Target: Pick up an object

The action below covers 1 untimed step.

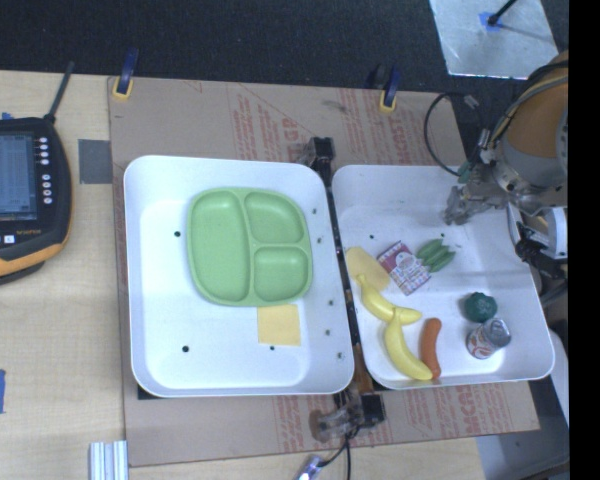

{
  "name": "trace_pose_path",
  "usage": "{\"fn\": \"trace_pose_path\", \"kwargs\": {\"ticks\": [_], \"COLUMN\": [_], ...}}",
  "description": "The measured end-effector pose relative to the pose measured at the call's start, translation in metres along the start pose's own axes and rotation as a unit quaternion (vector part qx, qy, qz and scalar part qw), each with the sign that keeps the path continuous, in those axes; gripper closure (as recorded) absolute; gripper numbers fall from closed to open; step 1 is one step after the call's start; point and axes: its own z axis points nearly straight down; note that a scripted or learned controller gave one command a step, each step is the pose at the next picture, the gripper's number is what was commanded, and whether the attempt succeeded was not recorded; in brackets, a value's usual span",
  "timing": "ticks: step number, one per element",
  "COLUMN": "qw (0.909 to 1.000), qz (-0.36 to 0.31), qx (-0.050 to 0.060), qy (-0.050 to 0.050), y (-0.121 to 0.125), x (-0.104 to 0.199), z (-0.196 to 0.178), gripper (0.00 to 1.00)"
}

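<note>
The gripper [463, 208] was seen low over the far right part of the right bin [380, 183], nothing visibly held; whether its jaws were spread could not be told. Nearest it lay the green pea pod [435, 255], with a small packet [404, 267], bananas [392, 326] and a sausage [431, 346] beyond

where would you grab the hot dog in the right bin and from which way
Grip the hot dog across its narrow middle, coming straight down from above. It lies flat and lengthwise beside the banana, so one of the fingers probably must slip into the slim gap between them.
</note>
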Motion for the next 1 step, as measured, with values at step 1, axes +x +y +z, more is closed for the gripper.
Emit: {"fn": "trace_pose_path", "kwargs": {"ticks": [1], "qw": [1.0], "qz": [0.001], "qx": [0.001], "qy": [0.0], "y": [-0.0537], "x": [0.0011], "z": [0.0131], "gripper": [1.0]}}
